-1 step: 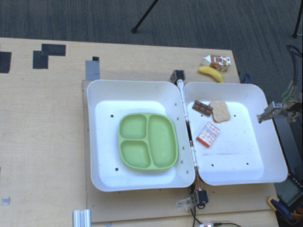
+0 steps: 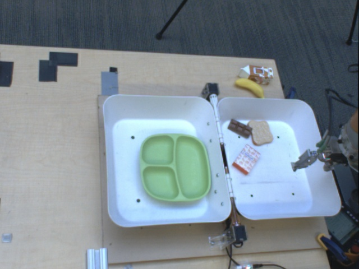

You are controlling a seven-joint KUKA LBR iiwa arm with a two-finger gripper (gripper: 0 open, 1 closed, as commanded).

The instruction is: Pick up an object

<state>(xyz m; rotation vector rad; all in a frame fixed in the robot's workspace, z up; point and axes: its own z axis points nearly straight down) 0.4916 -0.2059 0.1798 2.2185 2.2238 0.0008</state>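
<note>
Camera view, seen from above at a slant: a pale wooden bench point(image 2: 50, 167) carries two shallow white bins side by side. The left bin point(image 2: 120, 206) contains a green divided plate point(image 2: 175, 167) with three compartments, lying flat near the bin's centre. The right bin point(image 2: 303, 200) serves as the landmark for the remaining items. In its upper left part a brown bar point(image 2: 240, 128) lies touching a tan slice of toast point(image 2: 261, 132); below them, near the left middle of this bin, lies a red-and-white packet point(image 2: 246, 159), apart from both. The pincer point(image 2: 305, 160) sits at the bin's right wall, just inside the rim, well apart from all three objects; nothing is seen between its fingers, and whether they are spread or closed cannot be told. Beyond the bin's far edge, on the bench, a banana point(image 2: 249, 87) lies just beside a small carton point(image 2: 257, 72).
</note>
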